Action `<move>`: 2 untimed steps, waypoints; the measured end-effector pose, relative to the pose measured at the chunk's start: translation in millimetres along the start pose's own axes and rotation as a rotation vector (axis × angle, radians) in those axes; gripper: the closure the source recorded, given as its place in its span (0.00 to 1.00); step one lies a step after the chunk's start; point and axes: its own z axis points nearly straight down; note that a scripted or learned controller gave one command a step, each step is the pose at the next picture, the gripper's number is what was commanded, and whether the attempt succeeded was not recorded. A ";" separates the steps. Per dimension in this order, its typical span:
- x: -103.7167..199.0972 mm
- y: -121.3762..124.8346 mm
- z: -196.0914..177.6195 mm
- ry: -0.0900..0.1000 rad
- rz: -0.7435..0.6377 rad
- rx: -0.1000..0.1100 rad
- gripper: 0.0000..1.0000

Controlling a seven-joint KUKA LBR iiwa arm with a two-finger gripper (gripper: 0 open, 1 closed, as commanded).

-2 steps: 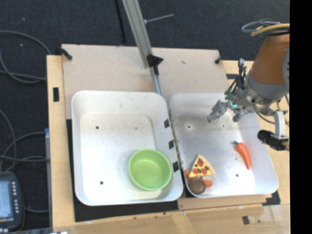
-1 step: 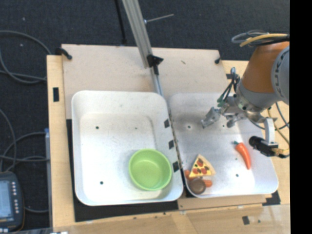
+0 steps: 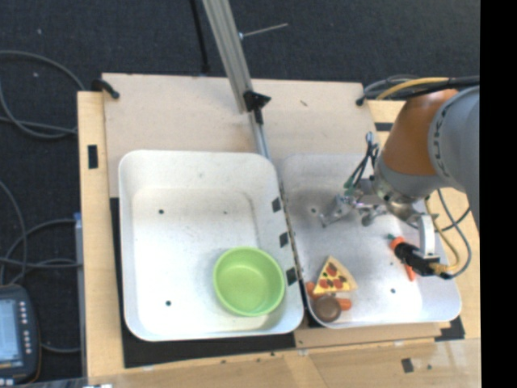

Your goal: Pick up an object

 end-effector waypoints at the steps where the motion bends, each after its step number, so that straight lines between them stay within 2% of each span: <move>1: -1.8 -0.3 24.2 -0.002 0.002 -0.002 0.00; 2: -2.1 1.0 11.8 0.000 0.006 -0.008 1.00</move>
